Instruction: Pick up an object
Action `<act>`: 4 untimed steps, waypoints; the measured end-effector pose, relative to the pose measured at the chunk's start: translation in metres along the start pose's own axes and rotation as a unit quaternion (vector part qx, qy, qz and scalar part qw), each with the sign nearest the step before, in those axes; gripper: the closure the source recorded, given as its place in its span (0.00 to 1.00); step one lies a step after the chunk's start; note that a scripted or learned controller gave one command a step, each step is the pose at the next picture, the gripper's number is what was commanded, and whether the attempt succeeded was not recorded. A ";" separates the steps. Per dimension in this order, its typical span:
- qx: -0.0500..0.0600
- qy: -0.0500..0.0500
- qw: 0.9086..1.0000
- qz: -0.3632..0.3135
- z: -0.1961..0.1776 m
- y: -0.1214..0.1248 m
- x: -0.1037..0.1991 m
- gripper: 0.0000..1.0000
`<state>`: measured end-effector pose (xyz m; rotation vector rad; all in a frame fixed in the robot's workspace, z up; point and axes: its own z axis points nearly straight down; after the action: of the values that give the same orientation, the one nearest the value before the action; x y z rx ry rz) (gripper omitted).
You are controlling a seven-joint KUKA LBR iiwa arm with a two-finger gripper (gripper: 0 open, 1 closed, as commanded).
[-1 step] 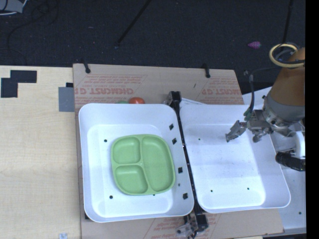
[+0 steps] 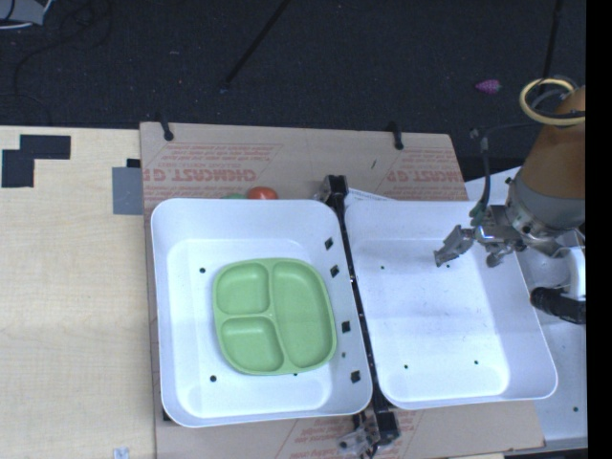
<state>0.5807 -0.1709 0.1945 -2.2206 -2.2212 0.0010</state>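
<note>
A green divided plate (image 2: 274,316) lay flat in the left bin (image 2: 182,256), a little below the centre of the frame. It had three compartments: two smaller ones on its left side, one above the other, and one long one down its right side. It rested on the bin's floor, with white floor showing on all sides of it, and nothing touched it.

Just beyond the upper rim of that bin, a small red-orange object (image 2: 262,194) peeked out against the cardboard sheet (image 2: 287,165) that lay under both bins; too little of it showed to say what it was. A black divider strip (image 2: 346,285) ran between the two bins from upper centre toward the lower edge of the frame.

The right bin (image 2: 449,352) sat beside the left one, its floor bare white with a few small dark marks. The gripper (image 2: 457,248) hung over the upper right part of this bin, well apart from the green plate. Its metal fingers pointed toward the left of the frame, and one grey fingertip (image 2: 448,253) showed clearly against the white floor. How far the fingers stood apart could not be told from this angle, and nothing could be seen between them.

Behind the gripper, at the right edge of the frame, rose the arm (image 2: 559,161) with its orange band above the grey wrist.
</note>
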 end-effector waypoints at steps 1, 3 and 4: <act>0.003 0.001 1.000 0.000 0.063 -0.003 -0.003 0.00; 0.001 0.001 1.000 0.001 0.097 -0.003 -0.003 1.00; -0.002 0.000 1.000 -0.001 0.037 0.002 0.003 1.00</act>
<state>0.5830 -0.1679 0.1579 -2.2214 -2.2249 -0.0031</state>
